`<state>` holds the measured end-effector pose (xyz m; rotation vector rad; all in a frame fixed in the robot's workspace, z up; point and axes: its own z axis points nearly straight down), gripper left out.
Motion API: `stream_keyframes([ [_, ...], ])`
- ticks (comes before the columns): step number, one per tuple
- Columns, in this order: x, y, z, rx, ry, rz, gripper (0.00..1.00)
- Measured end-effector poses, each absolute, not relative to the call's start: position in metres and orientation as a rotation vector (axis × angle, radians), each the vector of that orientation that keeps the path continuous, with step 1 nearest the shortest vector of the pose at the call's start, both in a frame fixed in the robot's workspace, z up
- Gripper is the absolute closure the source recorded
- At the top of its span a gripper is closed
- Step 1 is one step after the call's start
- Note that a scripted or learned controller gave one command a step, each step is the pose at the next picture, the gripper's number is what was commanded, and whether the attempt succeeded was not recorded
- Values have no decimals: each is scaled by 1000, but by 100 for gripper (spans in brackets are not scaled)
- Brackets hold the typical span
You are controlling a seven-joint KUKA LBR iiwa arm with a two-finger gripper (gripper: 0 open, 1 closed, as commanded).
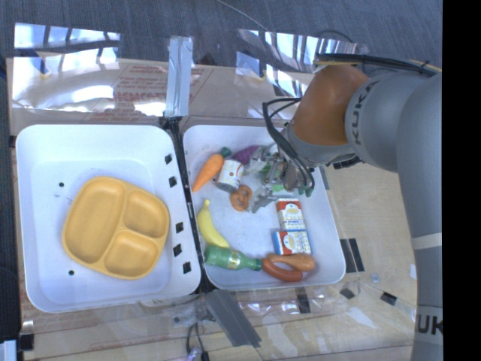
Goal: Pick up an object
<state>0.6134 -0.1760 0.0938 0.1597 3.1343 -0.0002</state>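
The right bin [331,239] holds a carrot [208,171], a banana [211,228], a green bottle [231,259], a hot dog [289,265], two small cartons [291,215] [291,242], a brown pretzel [242,198], a white can [229,176] and a purple piece [246,155]. My gripper [264,189] reaches down into this bin's middle, just right of the pretzel and the can. Its fingertips sit among the clutter and I cannot make out their spacing.
The left bin [45,149] holds a yellow divided plate [114,226]. A black divider with clips runs between the bins. The grey arm with its orange band [323,111] hangs over the right bin's far right corner. Cardboard and foil lie behind the bins.
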Motion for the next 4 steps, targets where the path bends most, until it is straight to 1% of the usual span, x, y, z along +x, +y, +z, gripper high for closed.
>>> stream_keyframes([
  [1, 578, -209, 93, -274, 3129, 1, 0],
  [2, 557, -171, 92, 23, 3144, 2, 0],
  [3, 559, -169, 103, 11, 3142, 1, 100],
  [4, 622, -177, 183, 280, 3122, -2, 100],
])
